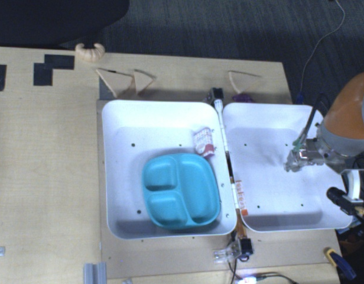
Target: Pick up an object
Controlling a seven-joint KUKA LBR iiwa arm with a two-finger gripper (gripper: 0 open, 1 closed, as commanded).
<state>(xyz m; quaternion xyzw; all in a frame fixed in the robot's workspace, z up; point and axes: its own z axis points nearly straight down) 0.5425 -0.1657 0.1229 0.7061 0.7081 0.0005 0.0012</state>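
Observation:
A blue divided plate (181, 190) lies in the left bin (120, 158), toward its front. A small white and red packet (204, 141) rests just behind the plate, near the wall between the bins. My gripper (295, 160) hangs over the right bin (259, 158), at its right side, well away from both objects. The grey arm with its orange band (347, 114) reaches in from the right edge. I see nothing under or against the gripper.
A black and white bar (218, 108) runs along the divide between the bins. Cables and a connector (241, 248) lie at the front of the bench. Wooden bench surface stretches to the left of the bins.

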